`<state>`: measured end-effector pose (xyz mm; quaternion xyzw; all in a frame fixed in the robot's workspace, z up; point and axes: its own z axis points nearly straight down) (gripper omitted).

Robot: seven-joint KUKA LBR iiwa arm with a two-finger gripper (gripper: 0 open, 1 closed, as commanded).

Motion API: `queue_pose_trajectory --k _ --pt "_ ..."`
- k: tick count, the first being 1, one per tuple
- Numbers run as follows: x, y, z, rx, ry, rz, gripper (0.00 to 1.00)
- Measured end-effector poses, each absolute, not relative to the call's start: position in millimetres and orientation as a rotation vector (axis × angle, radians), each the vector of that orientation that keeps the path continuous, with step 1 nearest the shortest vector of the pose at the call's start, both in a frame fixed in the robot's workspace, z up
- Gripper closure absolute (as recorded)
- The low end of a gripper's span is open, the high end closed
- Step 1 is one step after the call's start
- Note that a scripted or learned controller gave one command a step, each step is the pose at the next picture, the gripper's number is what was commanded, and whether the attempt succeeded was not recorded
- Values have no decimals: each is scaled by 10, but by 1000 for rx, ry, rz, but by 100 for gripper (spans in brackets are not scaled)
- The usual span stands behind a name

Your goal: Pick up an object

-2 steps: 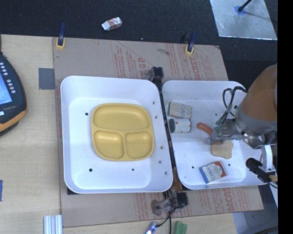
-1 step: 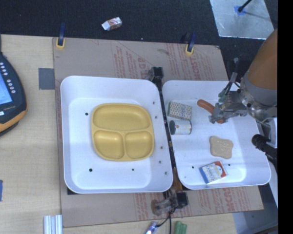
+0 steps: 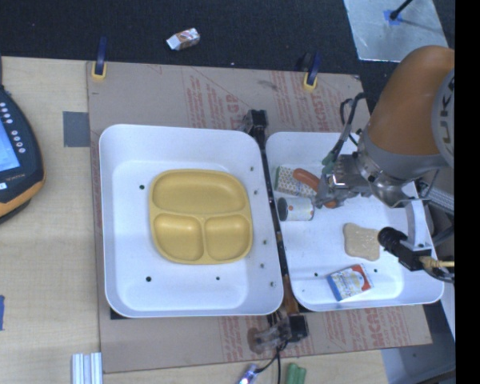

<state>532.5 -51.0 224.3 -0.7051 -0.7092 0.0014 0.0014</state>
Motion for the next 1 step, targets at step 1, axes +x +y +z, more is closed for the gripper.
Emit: queue_pose_trajectory --k 1 --pt "5443 149 2636 -2215 -2223 2 100"
